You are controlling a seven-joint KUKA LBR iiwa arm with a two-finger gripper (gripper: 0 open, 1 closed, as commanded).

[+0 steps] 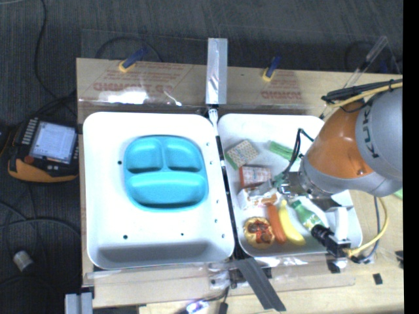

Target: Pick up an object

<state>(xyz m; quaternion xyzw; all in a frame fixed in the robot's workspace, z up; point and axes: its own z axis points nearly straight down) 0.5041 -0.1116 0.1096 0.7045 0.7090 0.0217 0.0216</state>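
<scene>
Seemingly arm over right bin

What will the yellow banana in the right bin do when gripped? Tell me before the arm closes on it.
The banana looks smooth and glossy like a plastic toy, so it may slip between the fingers. Its curved, rounded body could swivel or roll if pinched off-centre. It lies tight against the orange carrot-like piece, so that neighbour will probably shift too.

Dark carpet floor; wooden bench under even light.
</scene>
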